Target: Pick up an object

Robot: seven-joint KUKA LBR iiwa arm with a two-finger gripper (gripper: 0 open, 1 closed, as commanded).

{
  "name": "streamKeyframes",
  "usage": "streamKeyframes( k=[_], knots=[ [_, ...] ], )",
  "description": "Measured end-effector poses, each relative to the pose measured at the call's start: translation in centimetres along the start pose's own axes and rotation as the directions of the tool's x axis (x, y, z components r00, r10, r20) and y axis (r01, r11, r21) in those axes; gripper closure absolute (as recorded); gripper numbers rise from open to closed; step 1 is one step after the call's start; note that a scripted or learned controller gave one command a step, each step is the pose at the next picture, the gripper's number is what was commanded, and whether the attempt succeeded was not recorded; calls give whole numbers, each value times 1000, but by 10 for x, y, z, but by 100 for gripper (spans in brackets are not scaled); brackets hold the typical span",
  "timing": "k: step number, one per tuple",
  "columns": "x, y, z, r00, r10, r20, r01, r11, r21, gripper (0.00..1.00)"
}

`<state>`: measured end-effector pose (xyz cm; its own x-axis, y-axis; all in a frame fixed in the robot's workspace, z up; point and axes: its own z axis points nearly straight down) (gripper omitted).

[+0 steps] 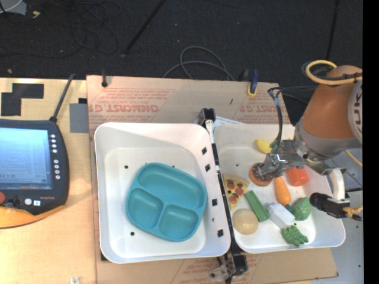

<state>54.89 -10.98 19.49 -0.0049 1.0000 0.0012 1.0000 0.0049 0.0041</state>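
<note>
My gripper (269,168) reaches down into the right bin (331,241) from the right, below the orange-banded wrist (331,108). Its tip is right over a brown round toy (258,174), touching or just above it. Close around it lie a yellow toy (263,145), a red-orange toy (297,176) and an orange carrot (282,191). Nearer the front edge are a green stick (256,206), a pizza slice (235,190), a beige bun (244,222), a white bottle (279,213), a green pepper (302,209) and broccoli (294,235).
The left bin (109,158) holds a teal divided plate (166,201). A black divider (214,176) runs between the bins. A tablet (29,164) sits on the bench at the far left. Cables hang beside the arm.
</note>
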Motion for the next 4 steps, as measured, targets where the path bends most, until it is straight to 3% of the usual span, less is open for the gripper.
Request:
streamKeyframes(
  k=[1, 2, 3, 4],
  knots=[
    [-2, -2, 4, 1000, 6, 0, -6, 1000, 7, 0],
    [-54, -26, 88, 1000, 3, 3, -3, 1000, -6, 0],
    [-35, -53, 98, 1000, 8, -1, -8, 1000, -20, 0],
    [37, -71, 2, 1000, -2, -2, 2, 1000, -2, 0]
  ],
)
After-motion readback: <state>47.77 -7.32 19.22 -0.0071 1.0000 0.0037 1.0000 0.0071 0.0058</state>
